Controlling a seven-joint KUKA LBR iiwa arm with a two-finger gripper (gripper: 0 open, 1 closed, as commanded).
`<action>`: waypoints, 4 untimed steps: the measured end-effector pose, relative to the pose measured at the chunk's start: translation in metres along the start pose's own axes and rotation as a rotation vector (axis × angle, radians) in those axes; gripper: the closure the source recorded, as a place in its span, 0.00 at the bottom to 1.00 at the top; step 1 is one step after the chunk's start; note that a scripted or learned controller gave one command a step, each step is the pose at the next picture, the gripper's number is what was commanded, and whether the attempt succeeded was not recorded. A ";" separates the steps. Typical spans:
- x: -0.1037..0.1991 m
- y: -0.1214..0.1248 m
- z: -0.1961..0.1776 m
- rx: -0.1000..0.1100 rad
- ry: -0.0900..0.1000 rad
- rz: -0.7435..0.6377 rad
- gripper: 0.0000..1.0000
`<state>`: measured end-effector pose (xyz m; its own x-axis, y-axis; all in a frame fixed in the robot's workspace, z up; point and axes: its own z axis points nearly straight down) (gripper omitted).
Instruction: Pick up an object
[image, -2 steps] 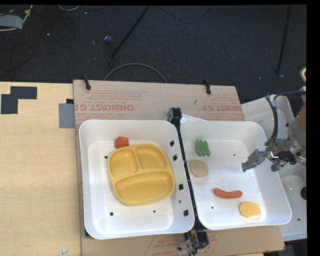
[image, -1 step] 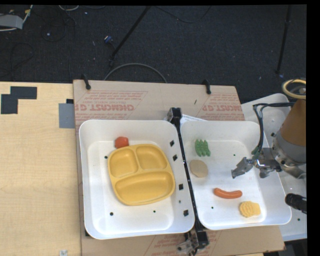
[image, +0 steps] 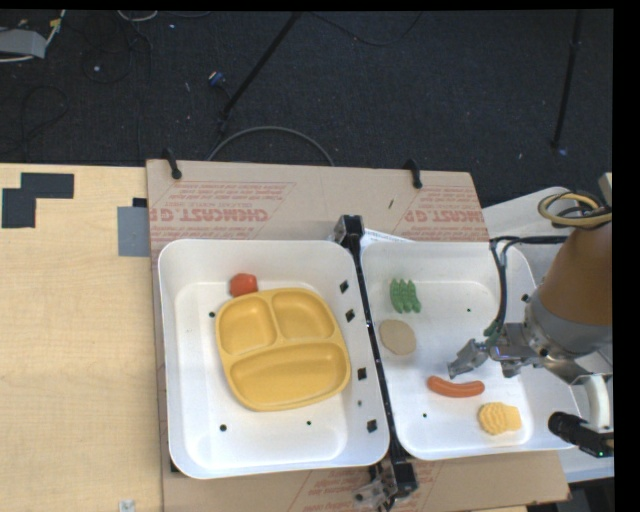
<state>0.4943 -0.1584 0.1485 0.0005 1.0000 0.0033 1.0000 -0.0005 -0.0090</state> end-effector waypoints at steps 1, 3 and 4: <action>0.000 0.008 0.057 -0.015 0.002 -0.001 0.00; 0.005 0.002 -0.002 -0.010 -0.003 -0.002 1.00; 0.001 -0.006 -0.050 -0.009 -0.003 -0.001 1.00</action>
<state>0.4883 -0.1580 0.1982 -0.0001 1.0000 -0.0001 1.0000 0.0001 0.0003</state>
